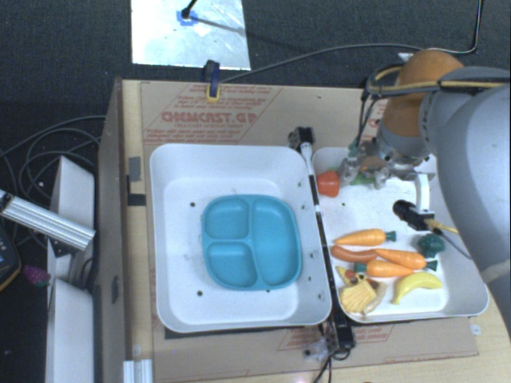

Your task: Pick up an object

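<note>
Nearly on the tomato, grip unconfirmed

Right now the gripper [363, 171] hangs low over the back of the right bin [467, 303], just beside a small red tomato [328, 184] near the divider. How wide the claw stands, or whether it has anything, I cannot tell.

Probably the tomato is light, hard plastic: smooth, round and apt to squirt sideways, so it wants squeezing across its middle. Nearer the front lie carrots [375, 250], a banana [417, 285] and corn [357, 295], bunched close together and likely harder to single out. A blue tray [250, 241] sits in the left bin [177, 313].
</note>
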Controlling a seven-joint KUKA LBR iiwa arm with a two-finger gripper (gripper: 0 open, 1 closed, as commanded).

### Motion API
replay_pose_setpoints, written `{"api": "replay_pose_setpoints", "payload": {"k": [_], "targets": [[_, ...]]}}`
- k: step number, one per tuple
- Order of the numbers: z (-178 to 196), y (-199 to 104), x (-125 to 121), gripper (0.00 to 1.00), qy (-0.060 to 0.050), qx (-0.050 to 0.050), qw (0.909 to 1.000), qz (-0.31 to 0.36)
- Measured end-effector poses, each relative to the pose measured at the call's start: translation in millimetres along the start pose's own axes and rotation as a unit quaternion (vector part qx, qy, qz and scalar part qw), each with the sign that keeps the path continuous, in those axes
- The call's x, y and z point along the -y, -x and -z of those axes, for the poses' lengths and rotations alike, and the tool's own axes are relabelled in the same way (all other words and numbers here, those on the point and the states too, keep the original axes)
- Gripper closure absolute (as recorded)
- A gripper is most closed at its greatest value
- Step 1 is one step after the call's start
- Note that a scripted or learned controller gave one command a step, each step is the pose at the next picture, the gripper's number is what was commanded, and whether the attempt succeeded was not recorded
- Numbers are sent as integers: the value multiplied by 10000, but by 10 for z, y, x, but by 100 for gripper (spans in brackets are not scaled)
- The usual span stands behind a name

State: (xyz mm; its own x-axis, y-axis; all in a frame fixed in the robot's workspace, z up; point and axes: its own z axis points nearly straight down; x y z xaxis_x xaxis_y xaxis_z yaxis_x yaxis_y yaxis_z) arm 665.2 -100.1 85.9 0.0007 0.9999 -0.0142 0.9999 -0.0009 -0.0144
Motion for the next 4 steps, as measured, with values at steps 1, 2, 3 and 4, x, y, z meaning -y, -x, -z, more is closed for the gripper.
{"api": "replay_pose_setpoints", "payload": {"k": [1,2,3,4], "targets": [[-29,822,456,0,79,-57,10000,9],[511,621,-41,0,101,-65,9999,28],[854,513,558,0,90,-67,9999,15],[-35,257,1088,0,77,-71,9999,10]]}}
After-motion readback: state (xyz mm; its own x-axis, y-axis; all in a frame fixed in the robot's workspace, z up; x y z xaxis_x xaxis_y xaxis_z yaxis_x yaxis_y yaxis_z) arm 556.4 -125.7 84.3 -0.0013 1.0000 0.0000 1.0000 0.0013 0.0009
